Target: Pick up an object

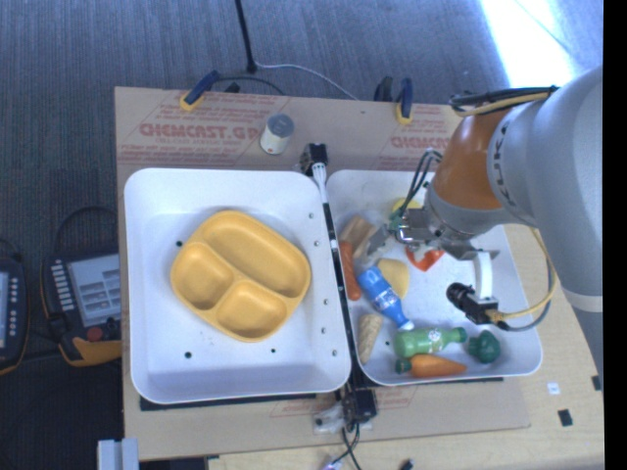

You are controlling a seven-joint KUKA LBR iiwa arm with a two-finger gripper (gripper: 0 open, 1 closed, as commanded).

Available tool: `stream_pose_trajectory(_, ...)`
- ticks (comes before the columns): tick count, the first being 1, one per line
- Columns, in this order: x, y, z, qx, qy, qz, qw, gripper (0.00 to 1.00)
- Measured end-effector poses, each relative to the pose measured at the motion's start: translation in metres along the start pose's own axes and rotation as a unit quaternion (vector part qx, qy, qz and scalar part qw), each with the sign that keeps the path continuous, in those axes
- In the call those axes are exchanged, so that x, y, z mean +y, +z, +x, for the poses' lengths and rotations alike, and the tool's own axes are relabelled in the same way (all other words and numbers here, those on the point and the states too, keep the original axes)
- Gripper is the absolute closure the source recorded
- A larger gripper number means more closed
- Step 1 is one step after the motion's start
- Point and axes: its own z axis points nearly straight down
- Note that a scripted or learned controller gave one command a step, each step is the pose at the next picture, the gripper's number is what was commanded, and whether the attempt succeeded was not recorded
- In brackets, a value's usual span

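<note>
The right bin (519, 360) holds several toy foods. A blue bottle (382, 297) lies in the middle, with a green bottle (428, 341), an orange carrot (436, 365) and a dark green piece (483, 346) along the front. A pale yellow piece (393, 273) and a small red piece (426, 258) lie just under my gripper (419, 241). The gripper is low over the bin's middle, directly above the red piece, and the wrist hides what is beneath it. A tan piece (355, 231) and an orange stick (350, 270) lie by the bin's left wall.
The left bin (147, 360) holds a yellow divided plate (240, 274). A beige piece (368, 333) lies at the right bin's front left. A black cable loop with a connector (470, 302) hangs from the wrist over the right bin. A small jar (277, 133) stands on the board behind the bins.
</note>
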Motion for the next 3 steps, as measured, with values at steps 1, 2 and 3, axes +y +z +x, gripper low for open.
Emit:
stream_pose_trajectory(1, -0.058, -0.002, 0.006, 0.001, 0.000, -0.003, 1.0000, 0.00)
stream_pose_trajectory(2, -0.057, -0.013, 0.003, -0.001, 0.001, -0.003, 1.0000, 1.00)
stream_pose_trajectory(3, -0.032, -0.145, 0.063, 0.006, 0.000, 0.014, 0.9999, 1.00)
